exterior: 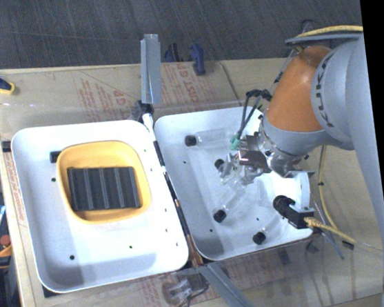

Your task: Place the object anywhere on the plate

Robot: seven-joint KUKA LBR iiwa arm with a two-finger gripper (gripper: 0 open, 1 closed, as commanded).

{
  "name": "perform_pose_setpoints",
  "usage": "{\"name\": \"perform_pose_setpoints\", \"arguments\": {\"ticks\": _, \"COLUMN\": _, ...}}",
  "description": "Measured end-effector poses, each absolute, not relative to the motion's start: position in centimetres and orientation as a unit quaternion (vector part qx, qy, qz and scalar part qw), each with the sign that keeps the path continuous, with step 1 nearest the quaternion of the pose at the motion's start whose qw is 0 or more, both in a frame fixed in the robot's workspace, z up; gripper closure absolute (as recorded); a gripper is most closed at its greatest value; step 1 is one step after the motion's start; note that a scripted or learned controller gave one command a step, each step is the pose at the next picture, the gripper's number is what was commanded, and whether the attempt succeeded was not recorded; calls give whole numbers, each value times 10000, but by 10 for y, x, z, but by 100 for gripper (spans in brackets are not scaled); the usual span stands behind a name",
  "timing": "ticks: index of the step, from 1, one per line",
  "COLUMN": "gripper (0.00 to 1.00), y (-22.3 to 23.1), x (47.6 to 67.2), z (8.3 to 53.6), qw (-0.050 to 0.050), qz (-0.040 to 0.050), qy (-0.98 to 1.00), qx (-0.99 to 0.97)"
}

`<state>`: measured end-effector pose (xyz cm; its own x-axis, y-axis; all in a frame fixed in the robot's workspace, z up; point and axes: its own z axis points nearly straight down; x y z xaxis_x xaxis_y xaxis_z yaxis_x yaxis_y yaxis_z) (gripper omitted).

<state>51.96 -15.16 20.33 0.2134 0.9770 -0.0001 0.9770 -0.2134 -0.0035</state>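
Looking down, I see the gripper point(232, 167) low in the right bin point(182, 185), among small dark objects point(220, 216). I cannot tell its grip. The yellow plate point(102, 153) sits in the left bin point(38, 203).

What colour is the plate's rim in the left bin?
Yellow-orange, around a dark ribbed centre; camera view: plate.

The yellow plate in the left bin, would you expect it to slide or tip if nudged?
The yellow plate lies flat and wide in the left bin, so tipping seems unlikely. The bin's floor looks smooth, so it may slide. Its raised rim suggests a stiff body.
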Motion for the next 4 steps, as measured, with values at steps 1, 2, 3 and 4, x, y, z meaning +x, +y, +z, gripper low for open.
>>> {"name": "perform_pose_setpoints", "arguments": {"ticks": 1, "gripper": 100, "y": -101, "x": 567, "z": 209, "qw": 15, "qz": 8, "qy": -6799, "qx": -7333}}
{"name": "perform_pose_setpoints", "arguments": {"ticks": 2, "gripper": 100, "y": -36, "x": 577, "z": 191, "qw": 26, "qz": 14, "qy": -7207, "qx": -6933}}
{"name": "perform_pose_setpoints", "arguments": {"ticks": 3, "gripper": 100, "y": -7, "x": 601, "z": 199, "qw": 2, "qz": 3, "qy": -8141, "qx": -5807}}
{"name": "perform_pose_setpoints", "arguments": {"ticks": 4, "gripper": 0, "y": -7, "x": 601, "z": 199, "qw": 1, "qz": 3, "qy": -8141, "qx": -5808}}
